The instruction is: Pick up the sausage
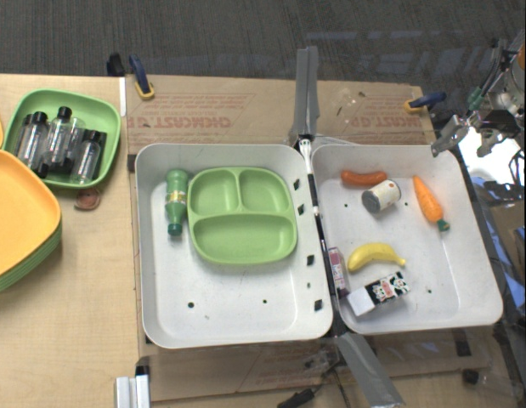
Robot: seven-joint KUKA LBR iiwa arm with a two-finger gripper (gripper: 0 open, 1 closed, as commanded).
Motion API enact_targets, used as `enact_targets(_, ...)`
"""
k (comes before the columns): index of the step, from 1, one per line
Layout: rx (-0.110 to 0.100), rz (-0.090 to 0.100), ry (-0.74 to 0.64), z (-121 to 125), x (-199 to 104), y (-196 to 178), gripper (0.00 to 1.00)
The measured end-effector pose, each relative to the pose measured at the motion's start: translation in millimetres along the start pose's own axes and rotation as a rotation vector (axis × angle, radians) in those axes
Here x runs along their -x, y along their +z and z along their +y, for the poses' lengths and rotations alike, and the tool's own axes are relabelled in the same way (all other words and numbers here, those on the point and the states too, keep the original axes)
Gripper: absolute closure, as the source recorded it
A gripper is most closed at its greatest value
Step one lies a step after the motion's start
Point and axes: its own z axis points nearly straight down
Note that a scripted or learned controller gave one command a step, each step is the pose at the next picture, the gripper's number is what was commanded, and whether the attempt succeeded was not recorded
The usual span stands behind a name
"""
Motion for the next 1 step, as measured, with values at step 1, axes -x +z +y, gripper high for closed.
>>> enact_targets(1,-0.001,-0.002,-0.004,0.5,-0.3,-8.4,1.00)
